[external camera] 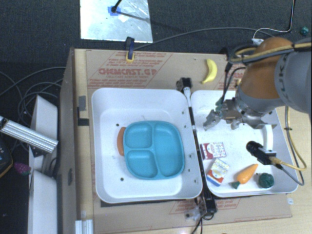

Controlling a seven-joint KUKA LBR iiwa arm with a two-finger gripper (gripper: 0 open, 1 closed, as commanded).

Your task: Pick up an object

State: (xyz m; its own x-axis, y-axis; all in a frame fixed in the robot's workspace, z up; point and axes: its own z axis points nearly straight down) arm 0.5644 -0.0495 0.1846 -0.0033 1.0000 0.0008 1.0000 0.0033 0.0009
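Observation:
My gripper (pixel 211 121) hovers over the upper left part of the right bin (pixel 204 99), with nothing seen in it. Below it in that bin lie a red and white packet (pixel 213 150), a small white, yellow and red box (pixel 218 171), an orange carrot (pixel 245 174) and a dark green round thing (pixel 265 180). The packet is the closest of these, a short way toward the bin's front. The arm's grey and orange body covers the bin's upper right.
The left bin (pixel 141 95) holds a blue divided plate (pixel 153 148) with an orange sausage (pixel 120 140) against its left side. A yellow banana (pixel 210 71) lies on the cardboard behind the bins. A black divider (pixel 193 126) runs between the bins.

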